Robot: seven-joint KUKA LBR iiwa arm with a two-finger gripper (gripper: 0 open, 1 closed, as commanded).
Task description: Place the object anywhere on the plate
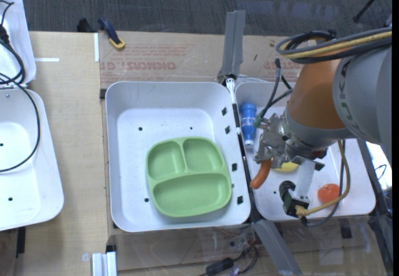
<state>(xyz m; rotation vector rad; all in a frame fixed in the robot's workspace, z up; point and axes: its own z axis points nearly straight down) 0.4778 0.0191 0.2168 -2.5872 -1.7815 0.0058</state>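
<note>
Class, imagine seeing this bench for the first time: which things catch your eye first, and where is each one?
The grey and orange arm dominates the right, reaching down over the right bin. A green divided plate lies in the left bin. Beside the arm lie a blue bottle and an orange carrot-like piece.

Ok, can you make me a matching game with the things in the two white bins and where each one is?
Things:
1. green plate
2. blue bottle
3. orange carrot
4. small orange piece

Places:
A. right bin, near its front right corner
B. middle of the left bin
C. right bin, by its left wall toward the back
D. right bin, under the arm's wrist, by the left wall

Pairs: 1-B, 2-C, 3-D, 4-A
</note>
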